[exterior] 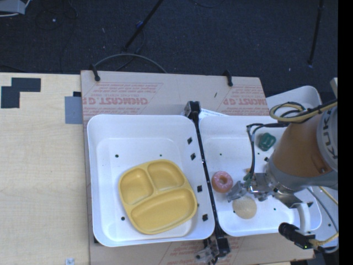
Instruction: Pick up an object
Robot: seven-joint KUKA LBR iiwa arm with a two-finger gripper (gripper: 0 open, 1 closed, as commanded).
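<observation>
arm: grey, orange band, enters from right of frame over right bin (231,228) | gripper (242,191) low in right bin, between pink donut (222,181) and cream round object (244,207) | fingers: cannot tell open or closed | teal object (267,141) upper right bin | left bin (105,164): yellow 3-compartment tray (158,196) lower centre

We see two bins side by side: the left bin (105,148) at frame centre, the right bin (231,128) beside it. A tray (158,196) lies in the left bin's lower half. In the right bin, a donut (222,181) sits near the divider, a ball (244,207) lower right of it, a small object (267,141) toward the upper right.
</observation>
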